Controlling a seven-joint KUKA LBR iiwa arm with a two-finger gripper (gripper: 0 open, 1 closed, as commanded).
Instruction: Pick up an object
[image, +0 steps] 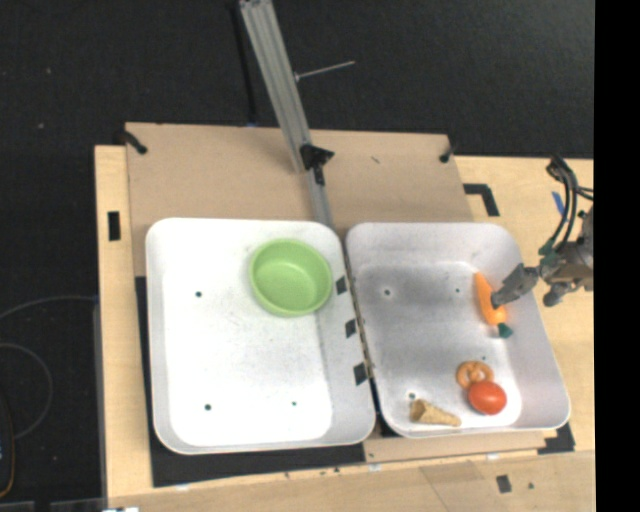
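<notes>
Orange carrot (486, 299) lies in the right bin (420, 250), near its right wall, just beside my gripper (530, 283). I cannot tell my fingers' state. I should center over its middle, descend straight, avoiding the wall.

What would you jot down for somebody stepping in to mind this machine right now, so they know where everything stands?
Gripper: at the right bin's right edge, one dark finger reaching toward the carrot. Whether it grips anything cannot be told from here.
Right bin: carrot near the right wall; tomato, a small round orange-and-white piece just above it, and a cone-shaped piece along the front.
Left bin: green bowl at the back right.
Done: nothing visibly lifted.
Left: grasp one object and raise it.
</notes>
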